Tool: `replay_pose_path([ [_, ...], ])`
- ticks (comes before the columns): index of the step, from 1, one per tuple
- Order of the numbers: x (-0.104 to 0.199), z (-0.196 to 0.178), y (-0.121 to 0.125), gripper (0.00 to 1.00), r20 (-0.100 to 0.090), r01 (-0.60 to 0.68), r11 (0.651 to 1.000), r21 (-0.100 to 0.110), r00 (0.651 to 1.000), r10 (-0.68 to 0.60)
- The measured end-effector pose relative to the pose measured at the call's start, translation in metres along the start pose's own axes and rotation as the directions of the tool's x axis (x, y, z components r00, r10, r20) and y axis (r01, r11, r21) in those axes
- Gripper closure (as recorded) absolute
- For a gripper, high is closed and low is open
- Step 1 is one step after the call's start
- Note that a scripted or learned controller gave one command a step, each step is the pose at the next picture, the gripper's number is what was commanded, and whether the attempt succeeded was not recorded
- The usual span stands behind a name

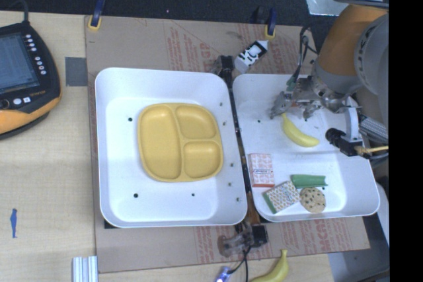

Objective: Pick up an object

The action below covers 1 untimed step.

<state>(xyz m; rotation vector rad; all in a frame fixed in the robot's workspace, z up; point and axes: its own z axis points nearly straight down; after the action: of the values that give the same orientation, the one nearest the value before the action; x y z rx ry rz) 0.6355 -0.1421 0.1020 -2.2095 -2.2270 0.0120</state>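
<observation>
Cardboard sheet (198,43) under the bins: red printing along its edges, too faint to read | small card (260,169) at right bin's left edge: red print, illegible | handheld controller (23,79) screen: unreadable

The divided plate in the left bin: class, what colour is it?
The divided plate is plain yellow, clearest in the camera view.

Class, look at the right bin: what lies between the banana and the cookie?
In the camera view, the green strip lies between the banana and the cookie; the rest is bare bin floor.
</observation>
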Motion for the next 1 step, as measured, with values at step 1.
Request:
replay_pose_path([
  [1, -0.0152, 0.0105, -0.019, 0.0, -0.001, -0.003, 1.0, -0.003, 1.0, 0.003],
])
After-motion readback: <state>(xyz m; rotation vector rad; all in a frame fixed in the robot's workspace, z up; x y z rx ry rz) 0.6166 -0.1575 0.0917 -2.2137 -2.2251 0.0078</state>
